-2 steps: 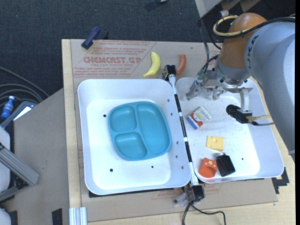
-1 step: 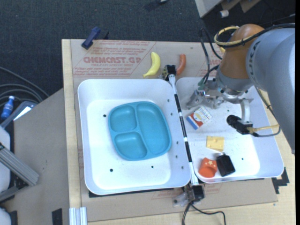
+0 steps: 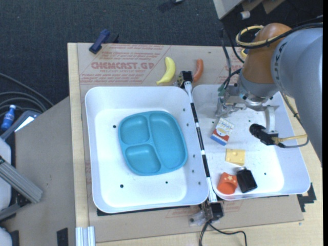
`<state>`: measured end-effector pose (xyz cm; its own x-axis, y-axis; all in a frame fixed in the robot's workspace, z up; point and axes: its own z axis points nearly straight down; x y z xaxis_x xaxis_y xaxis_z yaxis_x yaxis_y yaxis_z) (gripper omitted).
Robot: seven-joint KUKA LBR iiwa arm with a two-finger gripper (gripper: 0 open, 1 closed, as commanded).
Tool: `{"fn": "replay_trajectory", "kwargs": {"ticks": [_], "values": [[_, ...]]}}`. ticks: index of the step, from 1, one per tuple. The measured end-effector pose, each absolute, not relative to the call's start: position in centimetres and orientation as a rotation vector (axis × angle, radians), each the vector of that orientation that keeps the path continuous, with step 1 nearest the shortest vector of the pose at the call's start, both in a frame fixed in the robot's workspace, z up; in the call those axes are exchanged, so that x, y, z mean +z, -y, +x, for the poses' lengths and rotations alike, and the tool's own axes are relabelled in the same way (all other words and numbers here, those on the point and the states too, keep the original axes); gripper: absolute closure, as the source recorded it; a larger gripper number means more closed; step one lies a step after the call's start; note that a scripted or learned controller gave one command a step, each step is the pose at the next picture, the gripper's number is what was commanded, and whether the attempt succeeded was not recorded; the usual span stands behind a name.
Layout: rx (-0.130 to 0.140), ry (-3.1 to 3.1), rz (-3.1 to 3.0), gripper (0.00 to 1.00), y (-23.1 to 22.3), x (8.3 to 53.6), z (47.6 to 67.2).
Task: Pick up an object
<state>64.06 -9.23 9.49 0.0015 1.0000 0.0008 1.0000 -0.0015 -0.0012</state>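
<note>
The right bin [image 3: 292, 181] holds a small white, blue and red carton [image 3: 222, 131], a yellow block [image 3: 235, 156], an orange-red object [image 3: 227, 183] and a black block [image 3: 246, 180]. My gripper [image 3: 225, 110] hangs over the bin's far left part, just above and behind the carton. Nothing can be seen held in it. The grey arm with its orange band [image 3: 264, 47] reaches in from the right.
In the left bin [image 3: 102, 188] lies a blue divided plate [image 3: 152, 142]. Beyond the bins, on the board, lie a yellow banana [image 3: 166, 70], an orange stick-like object [image 3: 198, 69] and a blue object [image 3: 100, 41]. A black divider strip [image 3: 197, 132] runs between the bins.
</note>
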Motion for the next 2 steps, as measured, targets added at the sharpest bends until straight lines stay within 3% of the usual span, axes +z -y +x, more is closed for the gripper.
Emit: {"fn": "replay_trajectory", "kwargs": {"ticks": [1,2], "values": [[0.0,2.219,-2.222,0.0,9.2,9.5,64.0],[-0.001,2.223,-2.221,0.0,9.3,8.5,66.7]]}}
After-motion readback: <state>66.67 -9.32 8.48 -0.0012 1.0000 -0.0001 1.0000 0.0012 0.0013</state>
